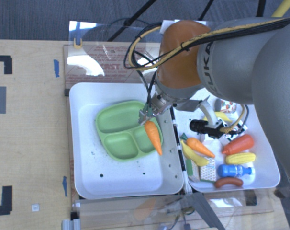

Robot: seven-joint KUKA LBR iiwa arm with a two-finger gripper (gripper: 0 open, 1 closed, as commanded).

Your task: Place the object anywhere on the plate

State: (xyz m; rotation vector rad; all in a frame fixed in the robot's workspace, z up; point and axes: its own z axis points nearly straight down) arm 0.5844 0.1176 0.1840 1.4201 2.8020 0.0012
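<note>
Green plastic, smooth and matte, forms the plate (114, 120), a rounded tray with three shallow compartments: one long one at the far side and two smaller ones nearer the camera. It lies in the left bin (116, 178), a glossy white tub with rounded corners and a few dark specks on its floor. The carrot (153, 136), a tapered orange toy with a faint sheen, slants across the plate's right rim beside the small right compartment, its thick end up and its point aimed at the near right. That thick end sits directly under the claw (146, 113), which reaches down from the bulky grey arm (250, 56) and its orange band (183, 56). Whether the claw is clenched on the carrot's top or released cannot be told at this angle. The right bin (265, 176) holds a cluster of toy foods lying close together: a second carrot (200, 147) resting on a yellow banana (193, 155), a speckled pale wafer (207, 169), a red-orange pepper (239, 143), a ridged yellow corn cob (239, 158), a blue bottle (233, 170) on its side, and a dark red sausage (228, 181) by the near wall. Both bins sit on a pale wood-grain surface (25, 128) marked with strips of blue tape (56, 67).
</note>
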